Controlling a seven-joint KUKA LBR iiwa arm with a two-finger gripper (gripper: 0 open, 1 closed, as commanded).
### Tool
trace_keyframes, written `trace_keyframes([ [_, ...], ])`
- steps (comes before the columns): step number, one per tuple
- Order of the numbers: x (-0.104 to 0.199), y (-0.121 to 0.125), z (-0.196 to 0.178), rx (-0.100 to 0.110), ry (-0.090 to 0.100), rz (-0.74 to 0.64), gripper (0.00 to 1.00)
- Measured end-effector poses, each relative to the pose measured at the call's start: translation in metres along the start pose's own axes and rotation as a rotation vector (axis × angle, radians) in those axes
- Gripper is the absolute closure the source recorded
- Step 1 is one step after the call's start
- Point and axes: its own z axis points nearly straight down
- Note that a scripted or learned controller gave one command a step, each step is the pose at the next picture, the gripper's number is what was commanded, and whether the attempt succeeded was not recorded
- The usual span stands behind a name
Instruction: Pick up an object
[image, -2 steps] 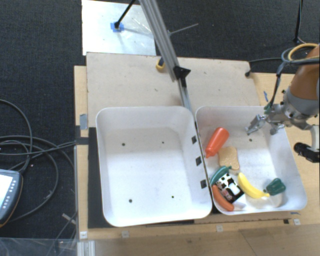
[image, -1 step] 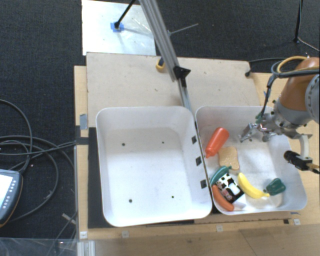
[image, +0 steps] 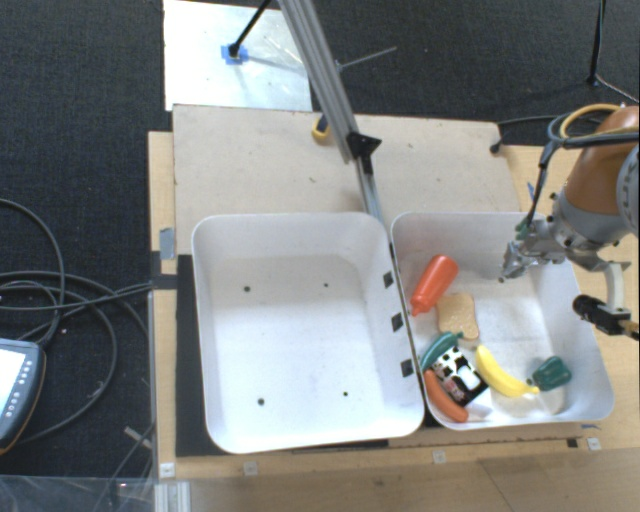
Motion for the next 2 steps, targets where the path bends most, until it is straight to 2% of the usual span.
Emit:
trace_keyframes([
  [2, -0.008, -0.014, -0.11, -0.004, -0.001, 0.006, 1.0],
])
